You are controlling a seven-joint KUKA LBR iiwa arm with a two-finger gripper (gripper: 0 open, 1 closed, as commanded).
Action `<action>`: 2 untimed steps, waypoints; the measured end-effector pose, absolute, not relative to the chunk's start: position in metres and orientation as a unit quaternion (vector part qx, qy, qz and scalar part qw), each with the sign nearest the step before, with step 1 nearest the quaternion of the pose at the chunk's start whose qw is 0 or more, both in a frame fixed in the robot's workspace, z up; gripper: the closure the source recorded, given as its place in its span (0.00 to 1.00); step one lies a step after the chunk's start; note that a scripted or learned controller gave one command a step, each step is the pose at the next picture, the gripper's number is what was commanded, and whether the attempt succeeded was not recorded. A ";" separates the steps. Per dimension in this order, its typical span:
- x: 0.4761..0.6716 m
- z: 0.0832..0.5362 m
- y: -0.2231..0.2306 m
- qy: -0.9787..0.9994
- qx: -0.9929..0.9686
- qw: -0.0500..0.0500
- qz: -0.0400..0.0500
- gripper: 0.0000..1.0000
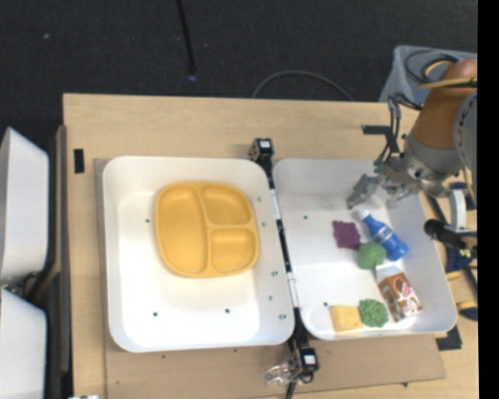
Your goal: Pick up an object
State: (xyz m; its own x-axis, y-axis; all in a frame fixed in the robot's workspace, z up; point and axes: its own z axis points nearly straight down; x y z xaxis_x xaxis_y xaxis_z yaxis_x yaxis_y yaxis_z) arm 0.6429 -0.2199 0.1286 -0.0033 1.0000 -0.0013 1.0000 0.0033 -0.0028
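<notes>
The gripper [364, 191] hung apart, grasping nothing; just below it lay a blue bottle [383, 233], a purple block [345, 233] beside.

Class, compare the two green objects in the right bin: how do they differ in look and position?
The smooth green ball looks plain and rounded, while the bumpy green piece looks rough and knobbly. The ball lies mid-bin beside the blue bottle; the bumpy piece lies near the bin's front edge beside the yellow block. Both are green, similar in size, and lie apart from the gripper.
</notes>
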 end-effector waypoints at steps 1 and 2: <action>0.643 0.100 -0.221 -0.709 -0.706 -0.001 0.001 0.00; 0.645 0.114 -0.222 -0.709 -0.705 -0.004 0.000 1.00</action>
State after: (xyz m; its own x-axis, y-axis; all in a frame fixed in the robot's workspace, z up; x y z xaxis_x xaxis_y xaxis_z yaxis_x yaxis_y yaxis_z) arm 0.6447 -0.2222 0.1142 -0.0063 1.0000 -0.0067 1.0000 0.0064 0.0056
